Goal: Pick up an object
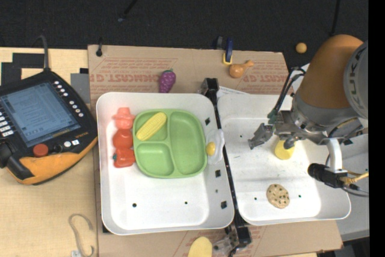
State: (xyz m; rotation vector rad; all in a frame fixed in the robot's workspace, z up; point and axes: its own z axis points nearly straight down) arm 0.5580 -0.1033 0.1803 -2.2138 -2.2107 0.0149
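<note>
While the grey arm (337,78) with its orange band reaches in from the right, the gripper (274,136) hangs over the right bin (240,189), near the middle of its upper half. Its two fingers stand apart: one dark finger (260,135) points to the left and down, and the other one is beside a small yellow object (284,150). This yellow object lies on the floor of the right bin, just under the right finger, and I cannot tell if the finger touches it. Nothing is clamped between the fingers.

Near the lower edge of the same bin lies a round cookie (278,195) with dark spots, well apart from the gripper.

On the left bin (156,207) a green plate (180,150) with three compartments sits in the upper half. A yellow corn cob (150,125) lies tilted in the plate's upper left compartment. A red and pink toy (123,138) lies just beside the plate's left edge, along the left wall of the bin. A small yellow piece (211,149) rests at the right edge of the plate, close to the wall between the bins.

Behind the bins, on the cardboard (138,66), lie a purple grape toy (167,80) and an orange pear-like toy (239,68). A control tablet (39,114) rests on the desk's left side.
</note>
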